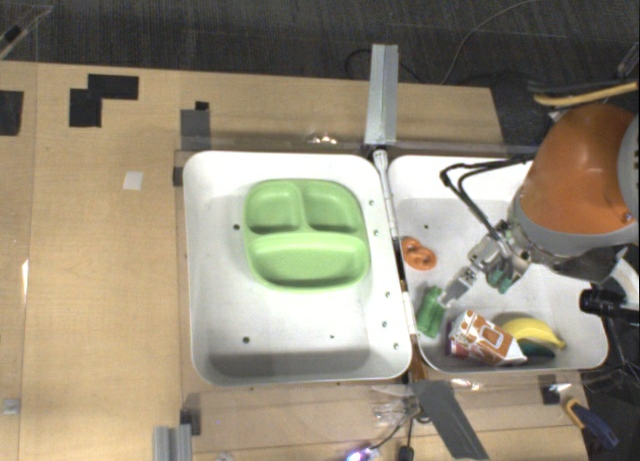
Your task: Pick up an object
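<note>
The likeliest target is the small green object (430,311) lying in the right bin (440,177), close against that bin's left wall. The end effector (462,285) sits just up and to the right of it, its slim tip slanting down toward the object's upper end. No item can be seen between its fingers, and at this size I cannot tell whether they are spread or closed, nor whether the tip actually touches the green object or merely hangs beside it. That slant fits an approach from the arm's side of the bench, since the arm (580,184) crosses the bin from the right.

Taking the green object as the landmark: an orange ring-like piece (418,254) lies just above it, apart from it. To its lower right a red-and-white carton (482,339) rests on its side, and beyond that lies a yellow banana (530,331) with something dark green tucked under its far end. The loose things are crowded into the bin's lower part, so a grasp near the wall would have little room.

To the left of the green object, past the divider, the left bin (215,279) holds a pale green divided tray (303,231), lying flat, probably a place to set things down.
</note>
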Tool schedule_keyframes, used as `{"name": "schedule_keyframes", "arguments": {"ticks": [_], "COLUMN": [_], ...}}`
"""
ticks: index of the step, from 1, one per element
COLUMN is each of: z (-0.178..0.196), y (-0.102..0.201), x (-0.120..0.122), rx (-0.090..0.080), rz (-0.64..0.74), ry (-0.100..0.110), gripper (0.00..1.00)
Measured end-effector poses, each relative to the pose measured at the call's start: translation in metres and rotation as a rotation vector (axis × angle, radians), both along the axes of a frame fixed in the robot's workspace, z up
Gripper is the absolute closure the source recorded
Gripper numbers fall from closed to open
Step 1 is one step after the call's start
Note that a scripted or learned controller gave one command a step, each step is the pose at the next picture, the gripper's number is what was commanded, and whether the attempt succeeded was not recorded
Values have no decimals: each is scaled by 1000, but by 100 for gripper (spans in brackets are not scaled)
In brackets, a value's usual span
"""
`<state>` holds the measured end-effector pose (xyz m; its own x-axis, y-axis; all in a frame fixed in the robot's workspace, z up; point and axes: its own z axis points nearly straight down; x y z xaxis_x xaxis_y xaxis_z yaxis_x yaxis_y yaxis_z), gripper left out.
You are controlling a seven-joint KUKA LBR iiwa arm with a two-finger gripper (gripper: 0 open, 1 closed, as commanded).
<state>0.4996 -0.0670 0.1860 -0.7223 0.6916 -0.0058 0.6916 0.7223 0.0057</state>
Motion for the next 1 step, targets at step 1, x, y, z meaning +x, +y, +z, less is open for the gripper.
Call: {"name": "schedule_keyframes", "arguments": {"ticks": [1], "z": [-91], "y": [-63], "x": [-9], "rx": [0], "rz": [-138], "ry": [0], "gripper": [0]}}
